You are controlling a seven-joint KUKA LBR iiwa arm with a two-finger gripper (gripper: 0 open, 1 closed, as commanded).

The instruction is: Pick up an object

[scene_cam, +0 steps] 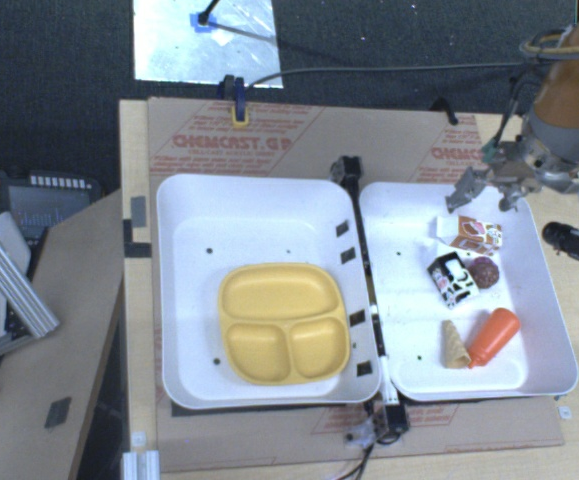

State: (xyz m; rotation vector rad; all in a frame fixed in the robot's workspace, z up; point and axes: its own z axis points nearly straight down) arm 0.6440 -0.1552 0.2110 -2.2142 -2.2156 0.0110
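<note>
The right bin [409,298] holds several small objects. A white and red packet [474,233] lies near its far right. Below it sit a black and white toy [452,278] and a dark red round piece [485,271]. An orange bottle [493,335] and a tan cone [454,344] lie near the front. My gripper [487,194] hangs over the bin's far right corner, just above the packet, open, with nothing between its fingers.
A yellow divided plate [281,320] lies in the left bin [199,238]. A black divider [357,258] runs between the bins. A cable crosses the bench at the back, and a metal sheet [204,23] lies beyond it.
</note>
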